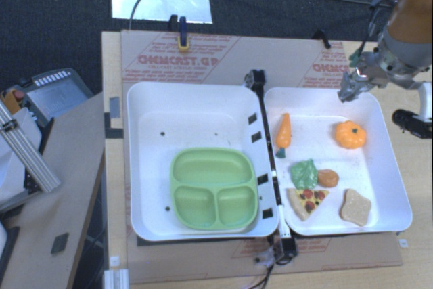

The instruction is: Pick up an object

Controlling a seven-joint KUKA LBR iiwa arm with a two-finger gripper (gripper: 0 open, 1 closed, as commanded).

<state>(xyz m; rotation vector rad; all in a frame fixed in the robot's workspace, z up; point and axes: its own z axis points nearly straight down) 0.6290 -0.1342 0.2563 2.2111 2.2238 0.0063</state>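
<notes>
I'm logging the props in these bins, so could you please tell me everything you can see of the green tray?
The green tray is a pale green divided plate that looks like matte plastic, with rounded corners, one wide compartment at the back and two smaller ones in front. It lies flat and right side up on the floor of the left bin, toward its front right corner. Nothing lies in it.

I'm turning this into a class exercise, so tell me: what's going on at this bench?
A robot arm reaches in from the right, its gripper hovering over the far edge of the right bin and holding nothing. That bin holds toy food: a carrot, pumpkin, broccoli, pizza slice and bread slice. A green divided plate lies in the left bin.
</notes>
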